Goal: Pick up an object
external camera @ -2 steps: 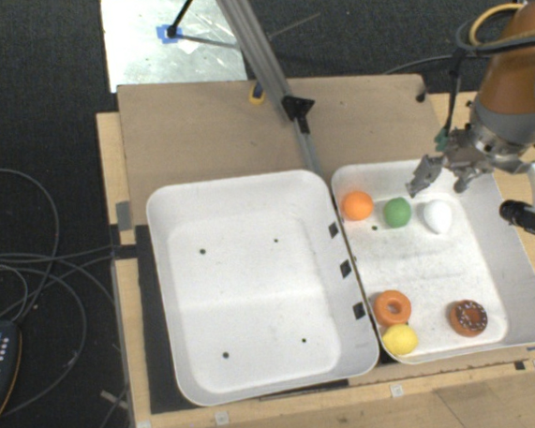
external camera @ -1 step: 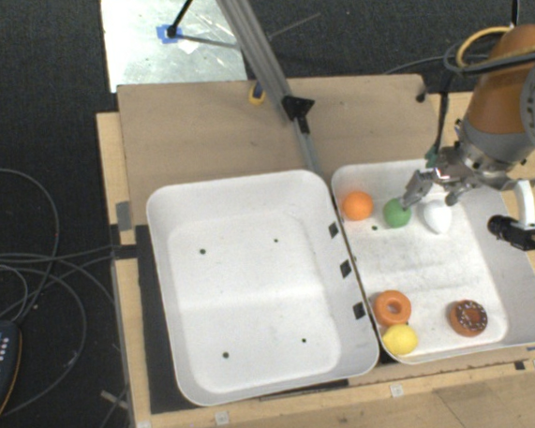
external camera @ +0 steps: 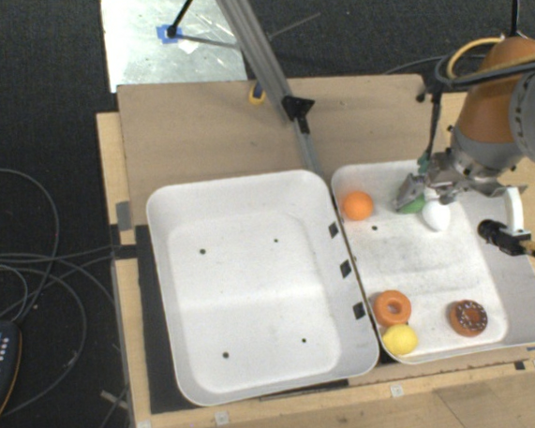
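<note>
No legible brand, label or writing appears on any item.

Task object candidates, right bin (external camera: pixel 525 301):
- White egg-shaped object (external camera: pixel 435 216): smooth, plain white, lying in the far part of the bin, directly under the gripper (external camera: pixel 423 196). A small green item (external camera: pixel 410 206) sits just beside it on the left; its form is too small to identify.
- Orange ball (external camera: pixel 357 206): round, uniform orange, near the far left corner of the bin, well apart from the gripper.
- Orange ring (external camera: pixel 391 307): doughnut shape with a central hole, at the near left side of the bin.
- Yellow ball (external camera: pixel 400 339): round, touching or just beside the orange ring on its near side.
- Brown doughnut (external camera: pixel 468 317): dark brown ring with lighter speckles, near the front edge of the bin, apart from the other items.

Gripper: positioned low over the white egg-shaped object and the green item. The finger position is possibly astride the white object, but whether the tool is open, closed or gripping cannot be determined from this angle.

Arm (external camera: pixel 506 101): grey with an orange band, entering from the right.

Left bin (external camera: pixel 169 218): white, shallow, adjoining the right bin
</note>
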`<state>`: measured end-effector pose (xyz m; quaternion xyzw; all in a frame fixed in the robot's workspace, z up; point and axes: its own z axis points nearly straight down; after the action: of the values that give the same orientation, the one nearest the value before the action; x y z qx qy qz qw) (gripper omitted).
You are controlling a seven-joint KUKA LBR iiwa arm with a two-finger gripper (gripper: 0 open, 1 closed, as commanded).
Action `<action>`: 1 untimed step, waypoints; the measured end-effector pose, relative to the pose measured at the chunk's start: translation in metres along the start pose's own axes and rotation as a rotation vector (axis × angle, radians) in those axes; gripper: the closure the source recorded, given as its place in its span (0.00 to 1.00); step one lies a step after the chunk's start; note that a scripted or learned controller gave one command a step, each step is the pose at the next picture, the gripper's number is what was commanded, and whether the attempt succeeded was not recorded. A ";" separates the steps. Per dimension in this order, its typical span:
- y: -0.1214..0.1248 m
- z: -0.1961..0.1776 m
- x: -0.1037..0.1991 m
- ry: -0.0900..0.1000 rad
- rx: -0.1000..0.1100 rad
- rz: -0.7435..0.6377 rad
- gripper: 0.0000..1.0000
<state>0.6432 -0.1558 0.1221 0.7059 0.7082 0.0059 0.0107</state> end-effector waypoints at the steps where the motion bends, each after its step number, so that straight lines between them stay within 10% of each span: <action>1: 0.001 -0.009 0.000 0.000 -0.001 0.000 1.00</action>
<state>0.6435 -0.1559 0.1315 0.7059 0.7082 0.0063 0.0109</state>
